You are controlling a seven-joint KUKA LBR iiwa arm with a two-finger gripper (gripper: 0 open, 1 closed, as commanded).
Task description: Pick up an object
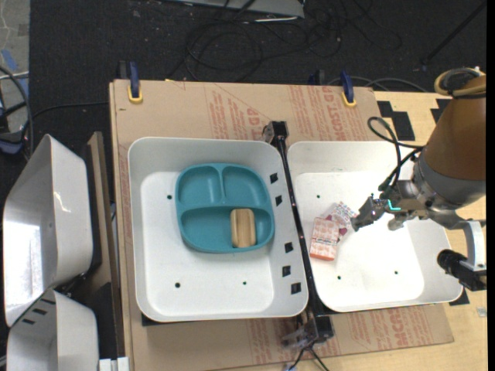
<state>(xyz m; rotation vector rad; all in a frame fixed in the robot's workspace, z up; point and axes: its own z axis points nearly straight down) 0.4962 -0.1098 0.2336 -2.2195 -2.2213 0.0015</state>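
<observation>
A small red-and-white packet (328,231) lies flat in the right bin (363,284), close to its left wall. My gripper (366,213) hangs just right of the packet, at its upper right corner, fingers pointing left toward it. The packet rests on the bin floor and is not between the fingers. In the left bin (155,230) sits a teal divided plate (225,207) with a tan oblong block (243,227) in its lower compartment.
The arm's grey wrist and orange band (456,153) cover the right bin's right side. Dark clips line the divider (290,230) between the bins. Cardboard (232,103) lies under both bins, and white containers (39,230) stand at far left.
</observation>
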